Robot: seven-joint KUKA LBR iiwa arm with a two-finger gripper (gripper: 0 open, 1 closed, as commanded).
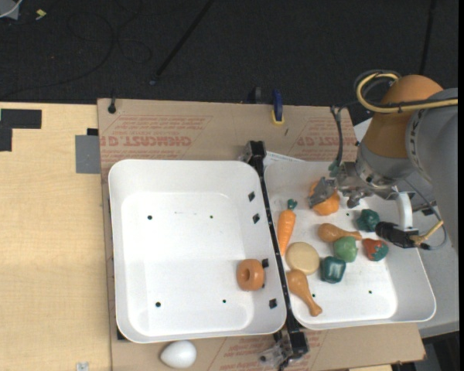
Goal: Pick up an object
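- Left bin: one orange doughnut-shaped toy, near the right wall, toward the front.
- Right bin: crowded with toy food, namely a carrot along the left wall, a beige round piece, a drumstick below it, a second drumstick, a green round piece, a dark green pepper, a teal piece and a red strawberry-like piece.
- Gripper low over the right bin's back part, right at an orange fruit; cannot tell whether fingers spread or pinched, nor whether fruit is held.
- Outside the bins: a white egg on the bench, in front of the left bin.
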